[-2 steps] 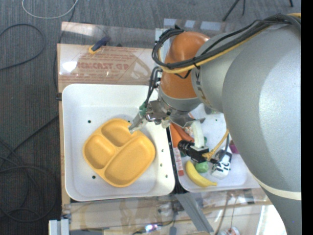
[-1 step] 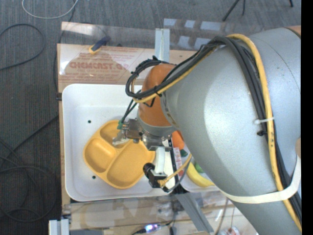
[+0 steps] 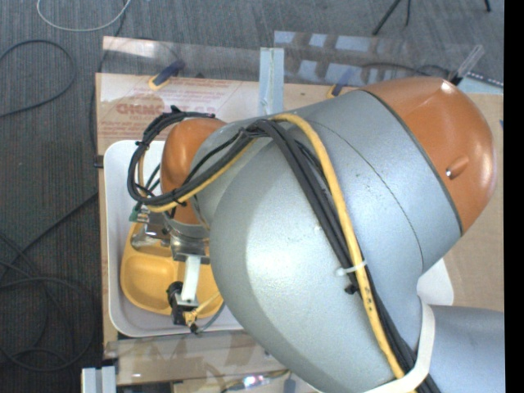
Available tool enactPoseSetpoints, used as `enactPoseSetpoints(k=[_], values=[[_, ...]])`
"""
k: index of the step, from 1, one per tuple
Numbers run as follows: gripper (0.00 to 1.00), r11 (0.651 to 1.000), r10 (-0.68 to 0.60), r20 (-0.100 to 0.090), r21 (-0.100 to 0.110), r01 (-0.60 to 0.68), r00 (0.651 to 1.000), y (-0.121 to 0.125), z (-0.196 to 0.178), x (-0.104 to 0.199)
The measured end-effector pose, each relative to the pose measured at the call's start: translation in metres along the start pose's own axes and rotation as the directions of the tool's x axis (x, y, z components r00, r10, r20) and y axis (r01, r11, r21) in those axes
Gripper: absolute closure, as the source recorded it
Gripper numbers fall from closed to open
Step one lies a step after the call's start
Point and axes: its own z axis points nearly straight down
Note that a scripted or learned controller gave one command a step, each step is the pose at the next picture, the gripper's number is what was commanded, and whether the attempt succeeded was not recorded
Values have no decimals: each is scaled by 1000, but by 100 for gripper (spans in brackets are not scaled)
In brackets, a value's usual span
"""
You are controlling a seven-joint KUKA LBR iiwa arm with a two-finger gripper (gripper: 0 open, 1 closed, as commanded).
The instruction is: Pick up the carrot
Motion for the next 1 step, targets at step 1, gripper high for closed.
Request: enactPoseSetpoints(k=[1], values=[[100,1000,8,17,2,-8,1000,3,-11,-9]])
